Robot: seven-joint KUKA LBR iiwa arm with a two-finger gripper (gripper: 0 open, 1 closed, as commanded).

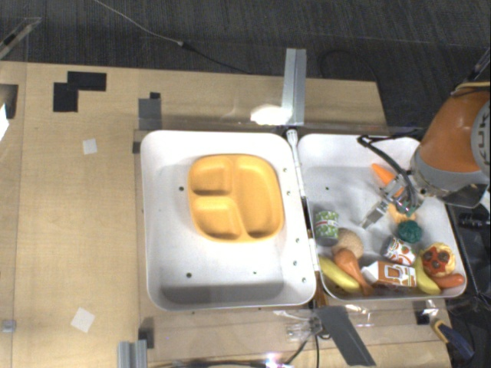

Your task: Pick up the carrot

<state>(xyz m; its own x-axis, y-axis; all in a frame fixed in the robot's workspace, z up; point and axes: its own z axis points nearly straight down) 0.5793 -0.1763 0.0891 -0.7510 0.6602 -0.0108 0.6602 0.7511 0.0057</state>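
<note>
Fingers (393,203) apart, empty, mid right bin (337,156); carrot (350,266) crowded against front rim.

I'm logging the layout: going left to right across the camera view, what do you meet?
Left bin → yellow divided plate → green can → carrot → gripper → pizza slice.

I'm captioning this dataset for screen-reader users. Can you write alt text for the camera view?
A grey and orange robot arm reaches from the right into the right white bin, its gripper above toy foods: an orange carrot near the gripper, a banana, a green can. The left white bin holds a yellow divided plate.
</note>
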